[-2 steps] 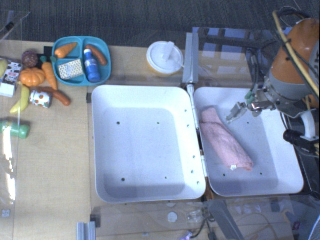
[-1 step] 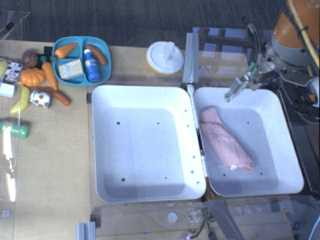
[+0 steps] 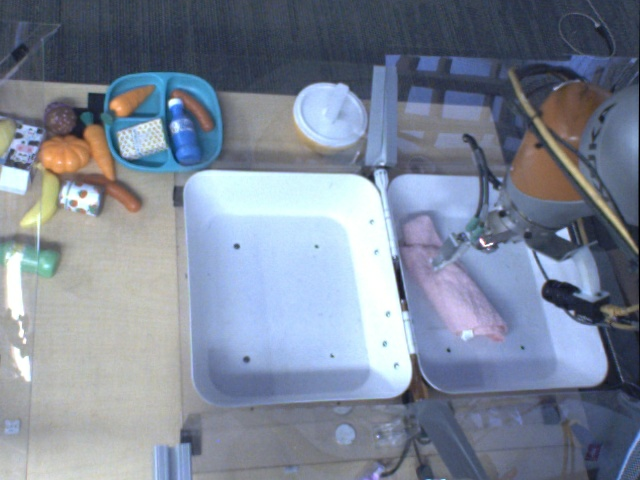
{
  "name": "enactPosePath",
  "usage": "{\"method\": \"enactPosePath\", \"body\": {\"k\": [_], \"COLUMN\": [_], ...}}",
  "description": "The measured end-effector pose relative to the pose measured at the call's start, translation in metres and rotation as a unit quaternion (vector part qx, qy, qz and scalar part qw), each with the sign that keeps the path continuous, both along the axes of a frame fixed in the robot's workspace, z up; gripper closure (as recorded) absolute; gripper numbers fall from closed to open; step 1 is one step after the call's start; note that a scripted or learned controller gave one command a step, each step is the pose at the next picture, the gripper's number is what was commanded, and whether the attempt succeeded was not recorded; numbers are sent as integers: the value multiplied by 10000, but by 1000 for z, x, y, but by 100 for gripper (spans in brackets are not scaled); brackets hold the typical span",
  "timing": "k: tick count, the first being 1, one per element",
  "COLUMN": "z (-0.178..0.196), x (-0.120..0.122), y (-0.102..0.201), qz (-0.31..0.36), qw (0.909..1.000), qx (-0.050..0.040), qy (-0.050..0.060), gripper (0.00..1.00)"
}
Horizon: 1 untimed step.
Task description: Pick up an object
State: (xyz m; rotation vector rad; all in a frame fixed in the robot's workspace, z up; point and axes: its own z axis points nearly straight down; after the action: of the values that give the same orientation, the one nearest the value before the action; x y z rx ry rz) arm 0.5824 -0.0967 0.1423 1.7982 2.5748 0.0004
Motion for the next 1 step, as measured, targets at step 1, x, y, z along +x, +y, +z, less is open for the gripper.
{"method": "enactPosePath", "body": {"k": [1], "z": [-51], "x": [-1], "y": [1], "qz": [680], "qw": [9977], "qx": [-2], "qy": [-67], "gripper": [0]}}
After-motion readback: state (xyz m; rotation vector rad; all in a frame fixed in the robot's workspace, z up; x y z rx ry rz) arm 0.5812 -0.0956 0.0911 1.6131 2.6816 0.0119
